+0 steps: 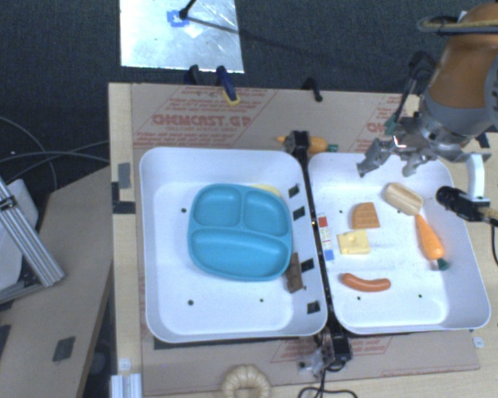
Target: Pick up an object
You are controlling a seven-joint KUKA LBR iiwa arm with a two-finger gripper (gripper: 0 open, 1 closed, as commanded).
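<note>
Nothing lifted yet. Tool [392,161] seen over far edge of right bin [465,305], reaching in from right; two grey fingers [370,162] spread apart with bare gap between, so open and holding nothing. Could not tell whether fingertips touched bin floor or hung just above.

Candidate objects all lying on floor of right bin: bread roll [402,198] nearest tool, just near of it and slightly right; toast slice [365,215] left of roll; cheese square [353,242] just near of toast; carrot [430,239] toward right wall, lengthwise near-to-far; sausage [366,283] nearest front, lying left-to-right. None touching tool.

Left bin [162,305] carrying blue divided tray [239,230], with small brown item [294,275] beside tray's near-right corner, against divider. Identity of brown item unclear.

Judged stage: approach only, before any grasp. Remaining: choose target (roll judged likeliest by closeness), centre over it, descend, close, raise clear of bin. Roll rounded, so slip on closing judged possible.
</note>
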